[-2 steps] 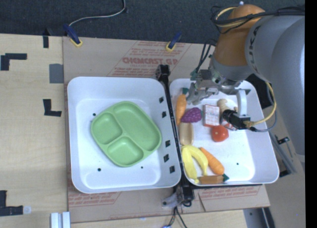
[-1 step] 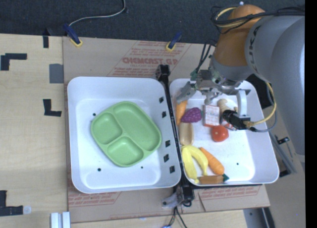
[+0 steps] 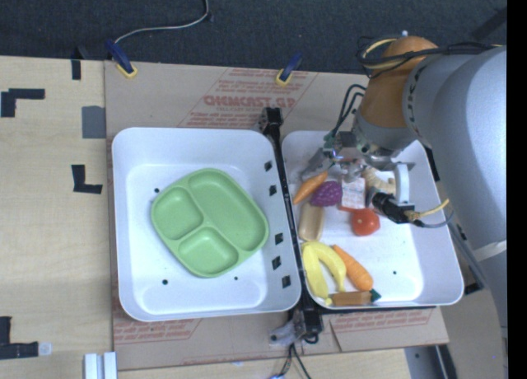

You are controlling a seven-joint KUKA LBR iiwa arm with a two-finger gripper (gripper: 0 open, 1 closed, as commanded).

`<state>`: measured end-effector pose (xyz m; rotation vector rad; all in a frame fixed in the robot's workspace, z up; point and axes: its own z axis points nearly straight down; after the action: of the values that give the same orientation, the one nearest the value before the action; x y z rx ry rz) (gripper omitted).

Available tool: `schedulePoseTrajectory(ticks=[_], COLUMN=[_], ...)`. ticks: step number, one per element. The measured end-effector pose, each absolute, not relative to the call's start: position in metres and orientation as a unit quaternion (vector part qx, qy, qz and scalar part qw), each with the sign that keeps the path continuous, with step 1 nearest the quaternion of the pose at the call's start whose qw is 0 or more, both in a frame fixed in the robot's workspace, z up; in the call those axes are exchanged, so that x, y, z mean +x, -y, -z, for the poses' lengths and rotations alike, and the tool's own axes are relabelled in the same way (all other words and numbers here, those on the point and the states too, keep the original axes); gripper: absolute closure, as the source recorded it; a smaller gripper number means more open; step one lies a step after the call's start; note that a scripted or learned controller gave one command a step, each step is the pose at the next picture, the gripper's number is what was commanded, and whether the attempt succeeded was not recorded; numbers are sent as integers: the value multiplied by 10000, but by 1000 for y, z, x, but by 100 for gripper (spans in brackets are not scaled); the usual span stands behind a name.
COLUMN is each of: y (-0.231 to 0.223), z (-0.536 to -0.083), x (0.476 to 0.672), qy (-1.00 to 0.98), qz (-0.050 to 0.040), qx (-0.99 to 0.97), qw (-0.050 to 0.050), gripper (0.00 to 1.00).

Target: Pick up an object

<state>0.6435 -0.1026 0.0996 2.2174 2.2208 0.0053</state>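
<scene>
You are looking down at a slant on a bench with two shallow white bins side by side. The left bin (image 3: pixel 132 204) holds a light green divided plate (image 3: pixel 209 222), lying flat near its middle. The right bin (image 3: pixel 428 274) holds a cluster of toy foods. The grey arm (image 3: pixel 461 130), with its orange band (image 3: pixel 391 93), reaches in from your right and bends down over the far part of the right bin. Its gripper (image 3: pixel 352 165) sits low among the objects there, and you cannot tell how the jaws stand because the wrist and cabling crowd that spot. Just below and left of the gripper lies a purple bunch of grapes (image 3: pixel 327 194), with an orange carrot (image 3: pixel 309 189) touching its left side. A red tomato (image 3: pixel 365 222) rests just below and right of the gripper, near a small white carton (image 3: pixel 352 194). A tan, bread-like piece (image 3: pixel 310 222) lies under the grapes. Nearer you, a yellow banana (image 3: pixel 319 267) and a second carrot (image 3: pixel 354 266) lie side by side, well apart from the gripper. Nothing is visibly lifted.
</scene>
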Motion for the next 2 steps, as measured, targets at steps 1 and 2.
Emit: schedulePoseTrajectory(ticks=[1, 2], y=[115, 130], z=[-93, -91], x=[607, 565], qy=[-7082, -7078], qz=[-64, -50], qx=[7059, 7063], qw=[103, 95], gripper=[0, 0])
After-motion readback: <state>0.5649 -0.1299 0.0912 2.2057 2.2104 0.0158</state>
